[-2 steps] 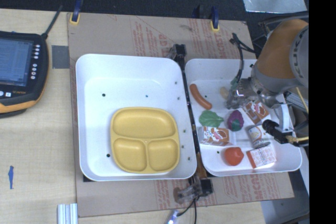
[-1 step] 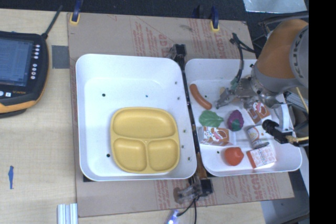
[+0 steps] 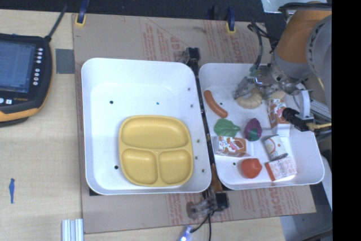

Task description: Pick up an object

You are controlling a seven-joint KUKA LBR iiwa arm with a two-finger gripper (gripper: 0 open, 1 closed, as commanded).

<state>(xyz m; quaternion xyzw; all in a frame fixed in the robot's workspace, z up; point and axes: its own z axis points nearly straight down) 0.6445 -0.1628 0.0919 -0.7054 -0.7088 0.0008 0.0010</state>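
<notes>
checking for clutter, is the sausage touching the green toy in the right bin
Apart. The camera view shows a strip of white bin floor between the sausage and the green toy.

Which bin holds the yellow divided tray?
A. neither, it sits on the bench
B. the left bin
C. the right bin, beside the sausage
B: the yellow divided tray lies on the floor of the left bin, while the sausage lies in the right bin.
</notes>
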